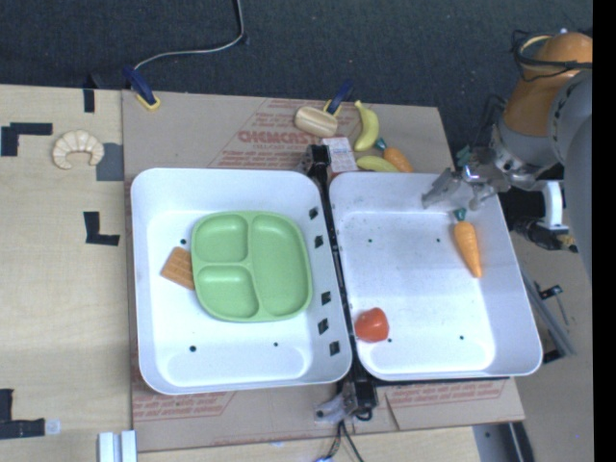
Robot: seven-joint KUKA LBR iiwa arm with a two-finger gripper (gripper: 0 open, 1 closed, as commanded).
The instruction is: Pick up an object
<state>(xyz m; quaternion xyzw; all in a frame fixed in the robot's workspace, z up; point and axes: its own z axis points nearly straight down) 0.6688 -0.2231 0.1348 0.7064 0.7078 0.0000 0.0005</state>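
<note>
My gripper point(460, 200) hangs over the right bin's point(500, 359) far edge, fingers spread, clasping nothing; the carrot point(468, 247) lies just below it on the bin floor. Red print on the cardboard point(241, 142) reads partly "CHEMC", rest hidden

The arm comes in from the right, its grey bulk filling the upper corner, with the orange band point(556, 48) showing at the top just above the wrist. From there it bends down and leftward, ending in the gripper point(452, 192), which hangs low and points toward the left. The grey metal fingers point(439, 192) splay out slightly at the tip, though how far apart they stand is hard to make out.
</note>
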